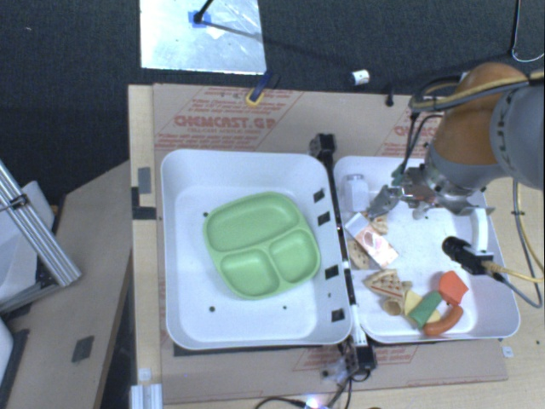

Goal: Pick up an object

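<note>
Nearest items: at the near edge of the right bin we saw an orange block, a green piece, a yellow piece and a reddish sausage-shaped toy, all bunched together and touching.
Next to them: a waffle-like wedge lay just beside the yellow piece, toward the divider.
Likely target: we judged the flat pink-and-white card-like piece the closest candidate, lying near the bin's left wall, just below the gripper.
Handling: we judged these toys light and fairly stiff; the flat piece offered little height to pinch, so its edges seemed the place to take hold, while the orange block offered squarer sides.
Slip risk: smooth plastic skins looked likely to slide on the white floor.
Gripper state: we could not tell how its fingers stood; nothing showed between them.
Gripper place: it hung over the far left part of the right bin, near a small clear cup.
Left bin: it carried 1 green tray with 3 compartments.
</note>
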You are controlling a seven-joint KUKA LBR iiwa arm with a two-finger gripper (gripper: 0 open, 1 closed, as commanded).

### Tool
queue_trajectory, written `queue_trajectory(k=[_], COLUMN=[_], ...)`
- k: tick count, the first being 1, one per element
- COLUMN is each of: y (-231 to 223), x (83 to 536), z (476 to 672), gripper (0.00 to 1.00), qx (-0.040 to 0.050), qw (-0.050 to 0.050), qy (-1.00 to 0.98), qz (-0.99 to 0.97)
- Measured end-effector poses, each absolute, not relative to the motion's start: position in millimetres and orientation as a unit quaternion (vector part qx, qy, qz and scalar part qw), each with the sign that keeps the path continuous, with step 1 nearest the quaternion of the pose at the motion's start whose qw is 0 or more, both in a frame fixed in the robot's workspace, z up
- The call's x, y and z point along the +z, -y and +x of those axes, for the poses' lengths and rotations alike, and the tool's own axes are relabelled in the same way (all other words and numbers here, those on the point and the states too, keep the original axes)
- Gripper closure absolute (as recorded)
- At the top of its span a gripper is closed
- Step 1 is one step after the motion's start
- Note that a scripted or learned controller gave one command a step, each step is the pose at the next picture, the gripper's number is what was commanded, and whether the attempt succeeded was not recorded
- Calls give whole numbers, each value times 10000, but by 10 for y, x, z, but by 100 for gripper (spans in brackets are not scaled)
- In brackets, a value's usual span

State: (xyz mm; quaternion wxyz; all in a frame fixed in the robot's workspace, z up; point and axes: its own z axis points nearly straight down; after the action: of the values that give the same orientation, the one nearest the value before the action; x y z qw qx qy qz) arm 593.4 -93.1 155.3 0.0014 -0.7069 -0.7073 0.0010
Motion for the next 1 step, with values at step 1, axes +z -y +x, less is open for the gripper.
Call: queue_trajectory(k=[1], y=[886], x=[1124], z=[5901], gripper=[0], qx=[5], qw=[14], qy=[7073], qz=[-7069])
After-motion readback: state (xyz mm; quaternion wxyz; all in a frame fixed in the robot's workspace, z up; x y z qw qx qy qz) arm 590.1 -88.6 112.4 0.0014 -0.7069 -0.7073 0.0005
